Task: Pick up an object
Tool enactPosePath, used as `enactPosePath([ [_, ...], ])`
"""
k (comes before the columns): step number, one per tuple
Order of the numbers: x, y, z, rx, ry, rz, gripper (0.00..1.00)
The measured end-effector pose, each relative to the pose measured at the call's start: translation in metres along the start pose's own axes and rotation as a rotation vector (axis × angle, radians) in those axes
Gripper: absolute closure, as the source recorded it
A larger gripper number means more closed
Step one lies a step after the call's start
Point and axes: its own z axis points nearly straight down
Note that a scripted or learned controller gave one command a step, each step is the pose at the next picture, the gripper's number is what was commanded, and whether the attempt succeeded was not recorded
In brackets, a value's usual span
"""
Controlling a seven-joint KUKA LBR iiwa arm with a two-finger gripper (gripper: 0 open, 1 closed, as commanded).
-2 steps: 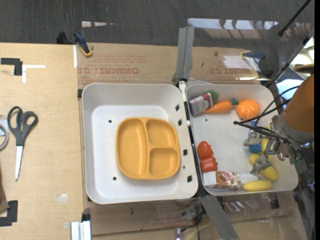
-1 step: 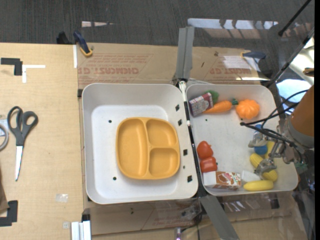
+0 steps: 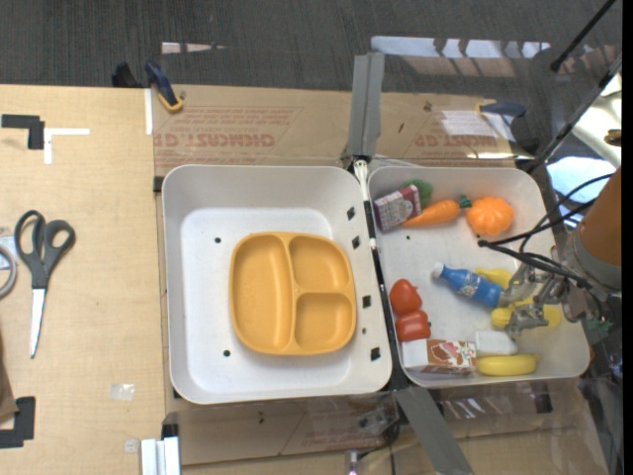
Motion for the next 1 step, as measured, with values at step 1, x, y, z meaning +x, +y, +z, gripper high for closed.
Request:
enactPosePath([
  [1,-0.0218,0.0783,0.0144,0.002,0.014,0.163,1.0],
])
